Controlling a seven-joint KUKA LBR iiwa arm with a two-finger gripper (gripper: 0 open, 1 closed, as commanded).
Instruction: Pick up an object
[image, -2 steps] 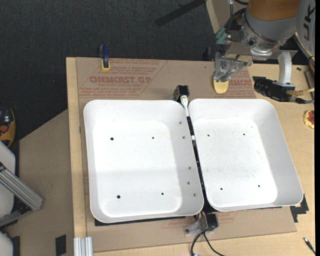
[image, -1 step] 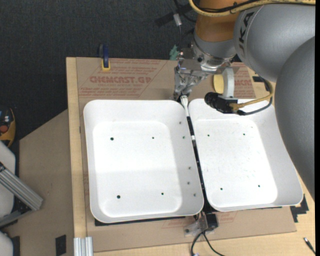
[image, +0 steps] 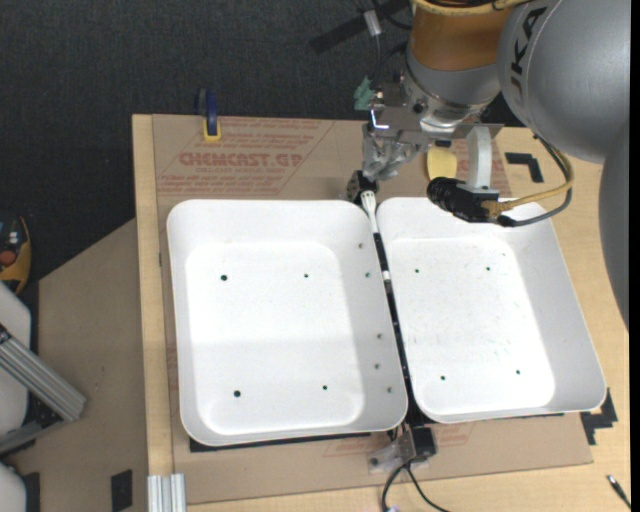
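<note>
At the bottom of the frame a small dark connector (image: 415, 445) with its cable sits on the front edge of the brown table (image: 260, 150), just below the seam where the two bins meet. Above it, the left bin (image: 270, 330) and the right bin (image: 470, 320) lie side by side, their rims touching, and each white floor carries four small dark dots and otherwise reads as bare white. Judged from this, the pick is not done, as nothing is seen lifted clear of a bin, and the grasp itself seems still to come. Which thing is the target cannot be settled. The only candidate is a pale yellow piece (image: 441, 161) at upper centre, just beyond the far rim of the right bin and close beside the tool, and it may as well be part of the rig. The tool (image: 375, 165) hangs at upper centre, low over the far end of the seam between the bins, its tip near the rims. Whether it is released, clenched or grasping something cannot be told here. The grey arm (image: 570, 70) comes in from the upper right corner, its orange band (image: 450, 35) directly above the wrist, which points steeply down. Farther back, at upper left, a blue clamp (image: 209, 105) grips the table's far edge.
</note>
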